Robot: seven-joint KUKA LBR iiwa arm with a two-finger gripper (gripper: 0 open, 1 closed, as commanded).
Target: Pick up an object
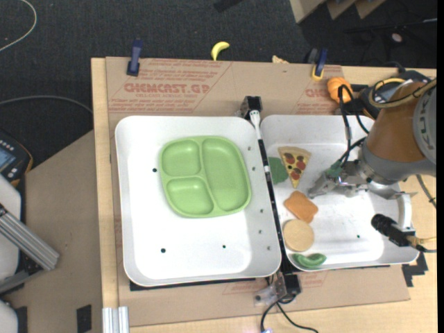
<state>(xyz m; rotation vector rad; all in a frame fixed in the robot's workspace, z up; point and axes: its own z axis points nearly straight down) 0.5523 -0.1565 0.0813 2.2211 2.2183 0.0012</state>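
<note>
The claw (325, 184) hung low over the right bin (347, 245), and I could not tell how wide it was. The pizza slice (295, 164) (just left of it) lay flat above the orange block (301, 205).

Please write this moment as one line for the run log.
gripper: over right bin, nothing seen held | nearest: orange piece | green plate: left bin

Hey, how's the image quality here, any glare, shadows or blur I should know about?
Camera view: even overhead light, mostly sharp; the white bins look bright but keep detail; soft shadows under the green tray and the arm; the gripper looks slightly soft.
</note>
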